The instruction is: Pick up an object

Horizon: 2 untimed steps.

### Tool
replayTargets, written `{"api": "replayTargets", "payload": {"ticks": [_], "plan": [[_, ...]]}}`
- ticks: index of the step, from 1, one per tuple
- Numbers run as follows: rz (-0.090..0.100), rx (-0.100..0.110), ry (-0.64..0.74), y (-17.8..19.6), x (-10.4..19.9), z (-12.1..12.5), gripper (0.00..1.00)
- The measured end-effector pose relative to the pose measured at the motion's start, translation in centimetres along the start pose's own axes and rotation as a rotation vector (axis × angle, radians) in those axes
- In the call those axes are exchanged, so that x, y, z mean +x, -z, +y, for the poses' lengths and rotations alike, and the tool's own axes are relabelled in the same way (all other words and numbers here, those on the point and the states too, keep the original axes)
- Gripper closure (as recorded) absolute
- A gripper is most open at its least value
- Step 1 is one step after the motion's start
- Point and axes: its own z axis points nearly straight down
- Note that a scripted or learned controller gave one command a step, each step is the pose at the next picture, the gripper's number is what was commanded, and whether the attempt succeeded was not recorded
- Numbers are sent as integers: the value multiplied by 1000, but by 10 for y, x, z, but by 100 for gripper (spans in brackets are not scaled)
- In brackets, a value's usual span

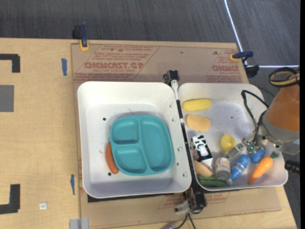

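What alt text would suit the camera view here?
The gripper reaches low into the right bin over a clutter of toy food: a carrot, a blue bottle, a corn cob. The left bin holds a teal divided plate with a hot dog beside it.
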Motion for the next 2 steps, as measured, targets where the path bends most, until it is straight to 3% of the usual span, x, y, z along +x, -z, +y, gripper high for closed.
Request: {"api": "replayTargets", "payload": {"ticks": [1, 2], "plan": [[5, -3, -168, 0, -2, -29, 0], [-1, -4, -344, 0, 47, 50, 0]]}}
